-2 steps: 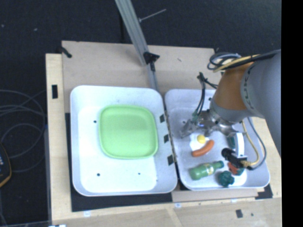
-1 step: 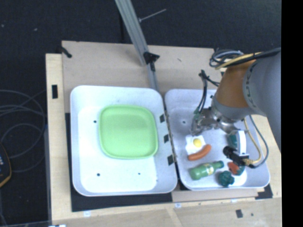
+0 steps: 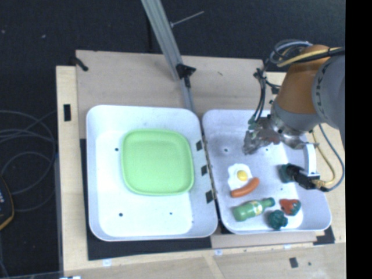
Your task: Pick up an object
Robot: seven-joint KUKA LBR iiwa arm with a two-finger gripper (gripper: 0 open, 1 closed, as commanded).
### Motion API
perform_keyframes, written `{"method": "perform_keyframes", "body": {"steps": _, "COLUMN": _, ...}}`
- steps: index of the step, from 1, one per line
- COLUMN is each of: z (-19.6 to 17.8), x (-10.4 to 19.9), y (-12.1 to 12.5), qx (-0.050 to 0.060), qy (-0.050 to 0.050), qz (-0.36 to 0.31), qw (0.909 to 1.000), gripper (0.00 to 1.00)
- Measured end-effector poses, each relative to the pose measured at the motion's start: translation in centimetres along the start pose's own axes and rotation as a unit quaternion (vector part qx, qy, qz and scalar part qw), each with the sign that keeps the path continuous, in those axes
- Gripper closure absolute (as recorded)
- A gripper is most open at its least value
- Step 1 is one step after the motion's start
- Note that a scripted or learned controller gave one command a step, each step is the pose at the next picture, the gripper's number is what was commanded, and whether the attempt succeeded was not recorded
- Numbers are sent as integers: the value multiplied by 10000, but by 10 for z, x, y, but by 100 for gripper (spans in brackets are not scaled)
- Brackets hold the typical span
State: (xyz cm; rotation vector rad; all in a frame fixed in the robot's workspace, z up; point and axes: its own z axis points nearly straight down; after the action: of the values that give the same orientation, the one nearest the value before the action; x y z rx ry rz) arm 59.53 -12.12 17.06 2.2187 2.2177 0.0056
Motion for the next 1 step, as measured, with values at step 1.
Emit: {"method": "perform_keyframes", "body": {"steps": 1, "z": -43, "x": -2, "y": 5, "qx": 5, "qy": 2, "qz": -1, "qw": 10000, "gripper": 100}}
